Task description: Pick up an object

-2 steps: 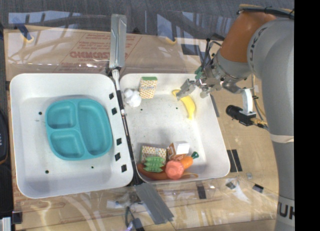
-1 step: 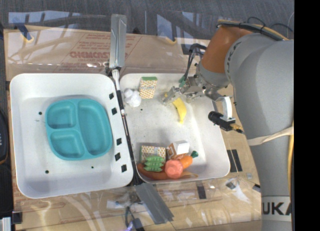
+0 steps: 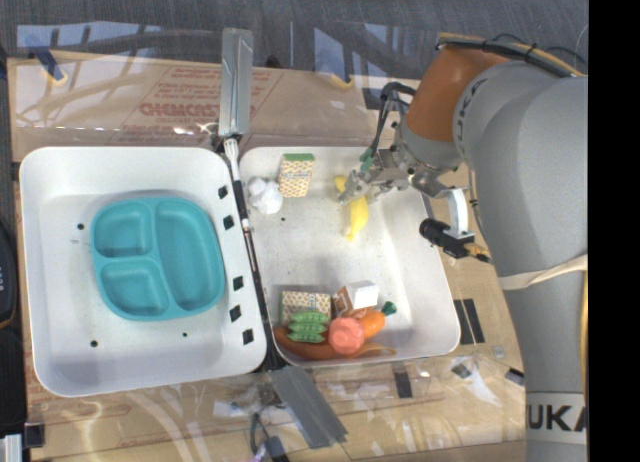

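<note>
**Gripper low over the yellow piece, far side of the right bin**

Dark carpet beyond the bench; cardboard sheet under taped plastic beneath both bins.

Left bin (image 3: 40,250): holds a teal divided tray (image 3: 157,256), three compartments, nothing else in it.

Right bin (image 3: 425,290): cluttered. Far left corner, a small white lump (image 3: 265,194) just beside a patterned box (image 3: 296,174). Near edge, a tight pile: second patterned box (image 3: 305,303), small brown-and-white carton (image 3: 357,297), green pea pod (image 3: 307,325), pink round fruit (image 3: 347,335), carrot (image 3: 372,323), all touching or overlapping.

Likely target: a yellow banana-like toy (image 3: 355,216), lying alone on bare bin floor toward the far side, well apart from the near pile.

Arm reaches in from the right. Gripper (image 3: 362,182) sits at the far end of the yellow toy, touching or just above it; cannot tell which. Finger spread is lost against the wrist hardware and the toy itself, so open or closed cannot be told. Nothing is seen clamped between them.

Judgement on the step: this is the descend-and-grasp stage.
- Centre over the toy's middle rather than its far tip; an end grip on a curved piece is likely to slip or swing.
- Close across the narrow width.
- Lift straight up; neighbours are far enough not to interfere.
</note>
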Controlling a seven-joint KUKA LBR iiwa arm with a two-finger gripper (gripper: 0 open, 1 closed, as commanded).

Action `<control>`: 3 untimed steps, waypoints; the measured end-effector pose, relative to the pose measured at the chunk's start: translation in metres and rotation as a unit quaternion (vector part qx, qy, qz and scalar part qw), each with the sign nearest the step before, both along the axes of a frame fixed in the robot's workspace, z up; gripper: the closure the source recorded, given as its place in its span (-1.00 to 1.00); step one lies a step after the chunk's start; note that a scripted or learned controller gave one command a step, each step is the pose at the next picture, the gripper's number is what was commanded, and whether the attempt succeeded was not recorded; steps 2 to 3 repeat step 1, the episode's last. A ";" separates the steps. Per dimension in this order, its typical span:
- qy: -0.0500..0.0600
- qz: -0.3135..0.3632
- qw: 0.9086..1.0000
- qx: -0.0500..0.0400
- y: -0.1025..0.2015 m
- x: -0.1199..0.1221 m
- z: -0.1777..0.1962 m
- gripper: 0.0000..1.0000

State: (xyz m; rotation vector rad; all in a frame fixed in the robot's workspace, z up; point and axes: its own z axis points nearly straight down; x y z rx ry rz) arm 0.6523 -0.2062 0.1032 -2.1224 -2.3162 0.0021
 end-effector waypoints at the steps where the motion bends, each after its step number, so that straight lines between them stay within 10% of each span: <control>1: -0.001 -0.040 0.999 0.000 0.053 -0.021 0.104 1.00; 3: -0.001 -0.040 0.999 0.000 0.053 -0.021 0.104 1.00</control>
